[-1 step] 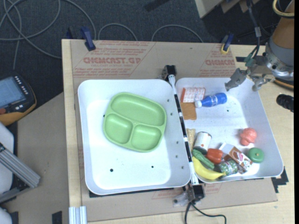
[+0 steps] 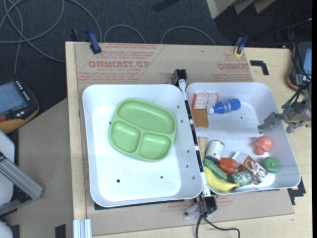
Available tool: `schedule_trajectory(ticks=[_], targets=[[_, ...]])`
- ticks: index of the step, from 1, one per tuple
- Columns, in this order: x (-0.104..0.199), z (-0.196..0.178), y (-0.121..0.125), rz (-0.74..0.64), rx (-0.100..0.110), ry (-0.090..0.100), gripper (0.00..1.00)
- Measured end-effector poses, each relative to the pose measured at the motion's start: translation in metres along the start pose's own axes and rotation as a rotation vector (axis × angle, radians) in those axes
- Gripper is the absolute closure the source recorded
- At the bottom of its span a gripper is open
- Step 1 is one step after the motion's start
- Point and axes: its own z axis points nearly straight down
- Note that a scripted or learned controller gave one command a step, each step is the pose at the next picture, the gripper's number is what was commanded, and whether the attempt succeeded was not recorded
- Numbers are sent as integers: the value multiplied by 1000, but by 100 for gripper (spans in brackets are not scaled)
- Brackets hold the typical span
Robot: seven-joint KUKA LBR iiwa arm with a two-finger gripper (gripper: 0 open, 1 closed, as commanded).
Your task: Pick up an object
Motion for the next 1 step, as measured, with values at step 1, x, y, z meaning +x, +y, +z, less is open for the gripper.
schedule_trajectory(ticks=[1], targets=[[-4, 58, -1, -1, 1, 2, 0]])
